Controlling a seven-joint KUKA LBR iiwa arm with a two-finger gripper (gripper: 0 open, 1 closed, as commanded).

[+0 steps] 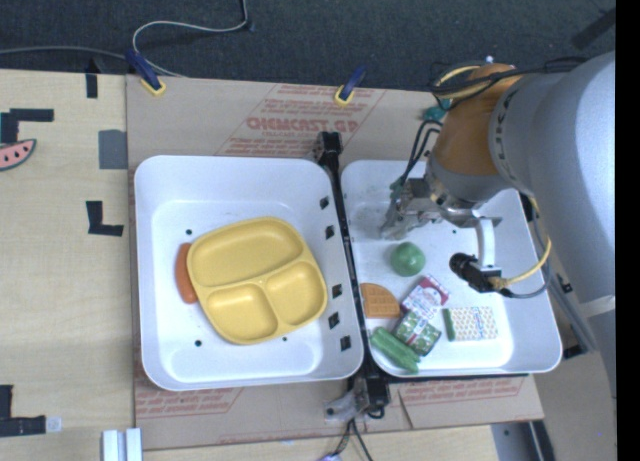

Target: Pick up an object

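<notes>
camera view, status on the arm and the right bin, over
Tool low in right bin, nothing seen held. Green ball just below it, untouched. Packets and cookie crowd nearby.

Loose objects in the right bin

A green ball (407,258) lies near the middle; below it sit a round tan biscuit (379,299), a red-and-white packet (424,299), a green printed packet (417,330), a green cucumber (396,349) and a pale checked packet (471,323).
</notes>
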